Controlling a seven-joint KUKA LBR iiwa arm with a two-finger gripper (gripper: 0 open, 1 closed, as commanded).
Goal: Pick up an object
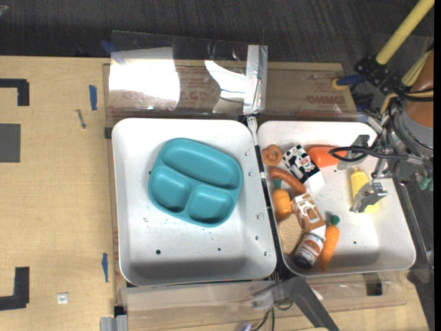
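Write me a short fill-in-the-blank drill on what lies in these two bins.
1. The teal tray has ___ compartments.
2. The teal tray lies in the ___ bin of the view.
3. The pincer hovers by a ___ object in the right bin.

Missing words: three; left; yellow

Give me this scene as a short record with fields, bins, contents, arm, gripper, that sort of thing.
left bin: holds a teal divided plate
right bin: toy food piled along its left side, including a carrot, a small bottle, a black-and-white cow-print item
yellow item: apart from the pile, toward the right of the right bin
arm: enters from the right of the view
gripper: over the right bin, beside the yellow item
held object: none seen between the fingers
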